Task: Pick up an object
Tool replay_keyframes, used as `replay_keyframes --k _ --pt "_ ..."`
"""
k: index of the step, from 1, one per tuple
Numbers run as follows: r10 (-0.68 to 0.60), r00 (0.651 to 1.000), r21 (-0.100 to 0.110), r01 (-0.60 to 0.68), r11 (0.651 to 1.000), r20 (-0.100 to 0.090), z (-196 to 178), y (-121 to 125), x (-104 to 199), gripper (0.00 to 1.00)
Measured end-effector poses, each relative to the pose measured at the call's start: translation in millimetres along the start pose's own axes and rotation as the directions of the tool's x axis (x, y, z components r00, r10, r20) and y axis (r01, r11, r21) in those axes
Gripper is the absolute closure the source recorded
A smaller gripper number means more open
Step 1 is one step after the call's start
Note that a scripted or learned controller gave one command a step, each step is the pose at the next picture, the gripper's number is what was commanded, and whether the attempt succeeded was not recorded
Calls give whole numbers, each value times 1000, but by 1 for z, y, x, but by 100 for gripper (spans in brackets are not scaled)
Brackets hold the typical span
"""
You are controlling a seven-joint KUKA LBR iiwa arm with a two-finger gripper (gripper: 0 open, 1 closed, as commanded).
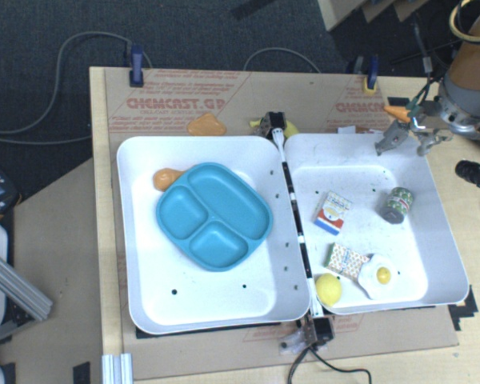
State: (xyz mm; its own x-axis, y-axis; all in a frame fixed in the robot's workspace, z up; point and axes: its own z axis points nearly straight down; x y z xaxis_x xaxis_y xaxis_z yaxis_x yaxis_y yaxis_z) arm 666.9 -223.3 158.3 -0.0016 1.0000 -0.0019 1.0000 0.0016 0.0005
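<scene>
A: Well, which object would you go for in the right bin [432, 238]?

B: Probably the small carton [333, 213], lying flat near the bin's centre. It looks light and stiff, with straight edges, so I'd judge a pinch across its narrow sides would hold. The little can [397, 204] at about two o'clock from it lies on its side; being round and likely slick, it could roll away from the fingers.

A: And the rest?

B: A patterned packet [348, 260] sits at about five o'clock from the carton, touching a toy fried egg [378, 277]. Both are low and flat, hard to get under. The lemon [328, 290] at six o'clock is pressed against the bin's near-left corner, round and probably smooth, with little room beside the wall.

A: Where's the gripper [406, 138]?

B: Up at one o'clock from the carton, over the bin's far rim, well apart from every object. Its two fingers look splayed apart, with nothing between them; it touches none of the items.

A: The left bin [136, 238]?

B: It holds a blue divided plate [214, 214], broad and rigid, awkward for a two-finger grasp, with an orange piece [166, 179] at its ten o'clock edge.
</scene>
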Motion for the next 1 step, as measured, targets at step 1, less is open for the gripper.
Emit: replay_keyframes --k 1 --pt "0 1000 -2 0 1000 0 -6 0 0 0"
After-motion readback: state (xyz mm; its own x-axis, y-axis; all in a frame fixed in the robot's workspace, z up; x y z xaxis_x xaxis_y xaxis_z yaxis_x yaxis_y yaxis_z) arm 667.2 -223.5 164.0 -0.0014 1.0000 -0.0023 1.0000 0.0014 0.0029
